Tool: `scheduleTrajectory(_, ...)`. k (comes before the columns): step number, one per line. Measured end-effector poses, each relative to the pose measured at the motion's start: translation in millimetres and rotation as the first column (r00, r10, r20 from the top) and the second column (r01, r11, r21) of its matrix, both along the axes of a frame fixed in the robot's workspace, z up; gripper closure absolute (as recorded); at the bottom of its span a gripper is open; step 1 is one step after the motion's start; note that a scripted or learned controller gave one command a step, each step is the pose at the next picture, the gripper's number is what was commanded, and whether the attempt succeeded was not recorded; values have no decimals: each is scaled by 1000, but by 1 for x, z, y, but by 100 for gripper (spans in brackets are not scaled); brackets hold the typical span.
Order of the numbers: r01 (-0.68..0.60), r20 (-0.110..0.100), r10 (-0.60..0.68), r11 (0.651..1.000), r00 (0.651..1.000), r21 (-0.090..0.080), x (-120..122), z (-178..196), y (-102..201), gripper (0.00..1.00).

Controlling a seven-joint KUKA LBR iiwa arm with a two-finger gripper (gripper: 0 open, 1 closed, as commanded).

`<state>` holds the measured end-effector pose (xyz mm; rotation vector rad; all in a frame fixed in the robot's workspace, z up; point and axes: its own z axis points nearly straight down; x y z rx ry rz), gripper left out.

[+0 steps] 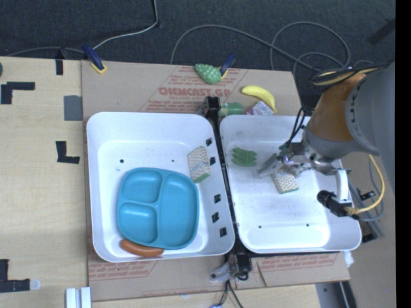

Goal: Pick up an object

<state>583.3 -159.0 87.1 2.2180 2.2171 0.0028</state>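
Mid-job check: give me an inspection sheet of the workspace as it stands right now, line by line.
Surface: cardboard sheet on a light bench, bearing the left bin and right bin side by side.
Job's things: right bin holds a green item and a beige sponge-like block; left bin holds a blue divided plate, an orange sausage-shaped item and a second beige block.
Clutter: banana and a green toy on the cardboard behind the bins.
Grippers: gripper low in the right bin, just above the block in the view; grasp not discernible.
Cables: several loop over the dark floor behind; one yellow cable by the arm.
Surroundings: black tape marks on the bench at left.
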Motion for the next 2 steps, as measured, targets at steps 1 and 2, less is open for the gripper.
scheduleTrajectory(1,1,1,-1,1000,1000,-2,0,10,-1,100)
scheduleTrajectory(2,-5,-1,5,1000,1000,4,63,99,89,100)
